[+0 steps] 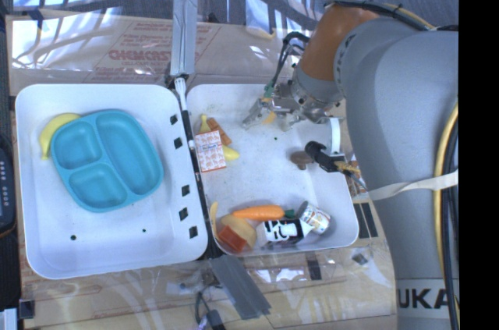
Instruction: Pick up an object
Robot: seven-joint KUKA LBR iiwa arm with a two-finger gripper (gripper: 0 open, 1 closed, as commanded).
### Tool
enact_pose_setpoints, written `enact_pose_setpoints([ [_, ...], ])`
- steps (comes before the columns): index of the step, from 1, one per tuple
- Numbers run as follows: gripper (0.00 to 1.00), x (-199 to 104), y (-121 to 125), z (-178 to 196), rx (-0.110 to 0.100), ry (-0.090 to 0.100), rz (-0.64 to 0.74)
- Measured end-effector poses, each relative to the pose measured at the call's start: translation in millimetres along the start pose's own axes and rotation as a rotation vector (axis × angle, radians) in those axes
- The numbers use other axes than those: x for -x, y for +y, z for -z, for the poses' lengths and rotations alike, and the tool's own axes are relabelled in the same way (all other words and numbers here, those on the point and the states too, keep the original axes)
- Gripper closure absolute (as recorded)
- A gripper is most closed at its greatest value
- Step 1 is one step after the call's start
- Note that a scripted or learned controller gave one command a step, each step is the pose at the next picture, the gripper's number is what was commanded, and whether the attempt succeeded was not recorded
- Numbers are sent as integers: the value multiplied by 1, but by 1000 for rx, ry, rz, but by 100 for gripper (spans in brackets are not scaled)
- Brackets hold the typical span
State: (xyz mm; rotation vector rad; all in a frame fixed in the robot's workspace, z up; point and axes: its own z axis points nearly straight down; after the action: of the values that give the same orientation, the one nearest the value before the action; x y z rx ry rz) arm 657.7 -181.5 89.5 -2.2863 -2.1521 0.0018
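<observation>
Bench [117,47] bears left bin [31,243]; right bin [257,172].

Two white bins [47,258] sit on a tan tabletop [234,47]. At left, a light blue divided plate [105,158] lies beside a yellow banana [51,129]. At lower centre lie an orange carrot [259,213] and a black-and-white cow-patterned carton [287,230]. A white packet with red print [210,150] lies mid-frame. The arm [398,102] is grey with an orange band [337,36].

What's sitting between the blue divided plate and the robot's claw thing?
In the camera view, past the blue plate come the bins' adjoining rims, then a small red-and-white carton with yellow and orange toy food beside it; bare white floor follows, up to the gripper.
</observation>
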Motion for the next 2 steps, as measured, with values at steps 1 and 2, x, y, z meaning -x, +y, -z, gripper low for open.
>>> enact_pose_setpoints([
  [1,100,-1,0,7,-5,0,8],
  [2,0,-2,0,7,-6,0,9],
])
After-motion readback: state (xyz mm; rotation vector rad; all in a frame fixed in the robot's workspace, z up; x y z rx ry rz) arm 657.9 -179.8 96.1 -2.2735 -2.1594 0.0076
